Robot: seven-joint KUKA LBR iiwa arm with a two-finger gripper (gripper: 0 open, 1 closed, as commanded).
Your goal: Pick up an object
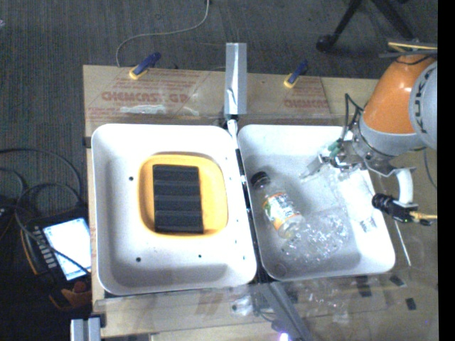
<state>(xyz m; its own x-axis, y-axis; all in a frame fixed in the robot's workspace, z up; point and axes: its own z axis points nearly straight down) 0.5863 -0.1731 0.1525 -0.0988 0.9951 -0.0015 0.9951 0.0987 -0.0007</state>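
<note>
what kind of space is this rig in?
Probably a robotics lab, not a factory line: two white bins clamped on a cardboard-covered bench, loose cables on carpet, and an office-chair base behind it.

arm [409, 105]: cut off at right edge | gripper [340, 156]: blurred, indistinct

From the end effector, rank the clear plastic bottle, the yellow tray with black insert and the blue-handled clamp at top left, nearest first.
From the end effector:
1. Clear plastic bottle, right bin.
2. Yellow tray with black insert, left bin.
3. Blue-handled clamp, bench's far-left edge.
</note>
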